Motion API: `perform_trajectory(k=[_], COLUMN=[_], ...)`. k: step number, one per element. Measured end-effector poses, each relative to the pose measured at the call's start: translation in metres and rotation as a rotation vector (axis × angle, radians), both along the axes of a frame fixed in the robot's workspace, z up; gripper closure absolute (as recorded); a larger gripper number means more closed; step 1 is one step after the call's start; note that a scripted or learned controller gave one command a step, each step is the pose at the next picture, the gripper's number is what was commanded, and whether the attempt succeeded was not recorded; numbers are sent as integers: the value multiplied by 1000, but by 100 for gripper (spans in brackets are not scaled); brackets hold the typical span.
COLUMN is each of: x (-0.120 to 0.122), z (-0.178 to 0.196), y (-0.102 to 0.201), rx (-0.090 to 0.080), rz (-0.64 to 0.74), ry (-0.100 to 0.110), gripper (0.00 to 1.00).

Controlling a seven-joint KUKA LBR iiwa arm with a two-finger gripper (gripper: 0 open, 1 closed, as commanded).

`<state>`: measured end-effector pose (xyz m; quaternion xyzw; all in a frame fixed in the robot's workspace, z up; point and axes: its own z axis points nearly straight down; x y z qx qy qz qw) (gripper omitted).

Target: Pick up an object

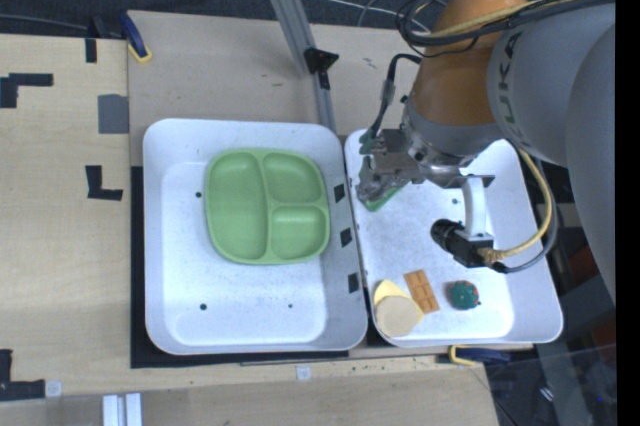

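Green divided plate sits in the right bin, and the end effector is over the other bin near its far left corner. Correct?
Not quite. The camera view shows the green divided plate in the left bin. The end effector is over the right bin, near its far left corner.

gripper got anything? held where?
Cannot tell. The gripper sits low at the right bin's left wall with something green at its tip; the hold isn't visible.

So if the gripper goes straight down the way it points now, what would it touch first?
Probably the small green object right under the gripper, near the upper left of the right bin. Depth is unclear from above, so it may already be touching.
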<state>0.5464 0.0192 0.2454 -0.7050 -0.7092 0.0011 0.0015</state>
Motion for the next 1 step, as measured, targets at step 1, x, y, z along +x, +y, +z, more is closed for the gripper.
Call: perform_trajectory(k=[1], x=[9], z=[3], y=[54], rx=[1], rz=[2], ry=[-2], gripper=[100])
